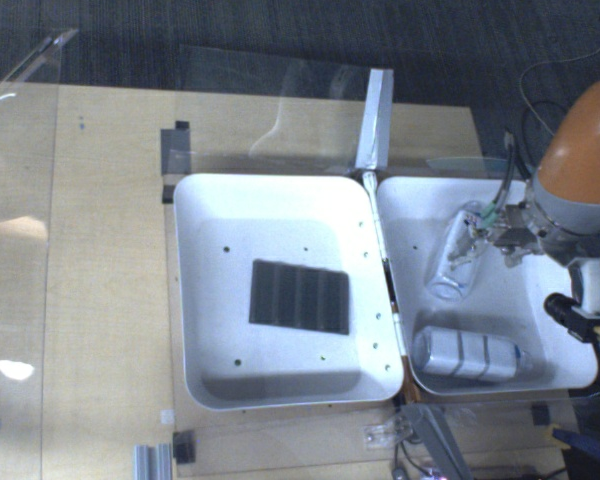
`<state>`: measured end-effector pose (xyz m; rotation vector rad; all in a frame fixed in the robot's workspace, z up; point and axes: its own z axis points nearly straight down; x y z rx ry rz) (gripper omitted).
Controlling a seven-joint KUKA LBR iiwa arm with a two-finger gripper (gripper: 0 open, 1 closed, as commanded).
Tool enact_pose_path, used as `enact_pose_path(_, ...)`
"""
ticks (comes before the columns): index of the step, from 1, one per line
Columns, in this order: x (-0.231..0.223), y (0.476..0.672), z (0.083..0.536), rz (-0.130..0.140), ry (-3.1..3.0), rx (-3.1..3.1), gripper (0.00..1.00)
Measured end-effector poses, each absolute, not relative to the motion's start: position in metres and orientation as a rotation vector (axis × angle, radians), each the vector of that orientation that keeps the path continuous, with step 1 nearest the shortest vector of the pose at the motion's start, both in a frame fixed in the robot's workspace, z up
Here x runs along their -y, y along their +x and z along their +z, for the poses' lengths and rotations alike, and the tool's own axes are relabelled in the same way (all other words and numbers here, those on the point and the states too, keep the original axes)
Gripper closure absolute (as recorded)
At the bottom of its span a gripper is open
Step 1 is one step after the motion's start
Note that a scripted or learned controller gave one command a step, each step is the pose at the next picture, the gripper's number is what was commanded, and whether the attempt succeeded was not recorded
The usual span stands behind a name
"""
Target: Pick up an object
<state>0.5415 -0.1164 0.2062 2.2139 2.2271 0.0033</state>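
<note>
In right bin (410,218), grey cylinder (470,355), long axis left-right

The arm (580,158) is a thick, rounded piece of machinery, its biggest visible part a smooth dome-like orange band (585,143) with a soft sheen. Below the orange sits a grey collar, lighter along its lower rim. From there a cluster of small metal and dark parts forms the gripper (477,236), with a thin green wire running into it. Thin dark cables loop above the orange shell, and a black bracket-like part with a white piece hangs beneath the grey.
</note>
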Motion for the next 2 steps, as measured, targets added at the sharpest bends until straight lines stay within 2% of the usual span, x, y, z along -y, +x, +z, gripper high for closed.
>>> enact_pose_path(1, 0.123, 0.571, 0.106, 0.016, 2.251, -2.165, 0.0)
enact_pose_path(2, 0.119, 0.594, 0.095, -0.012, 2.222, -2.218, 0.0)
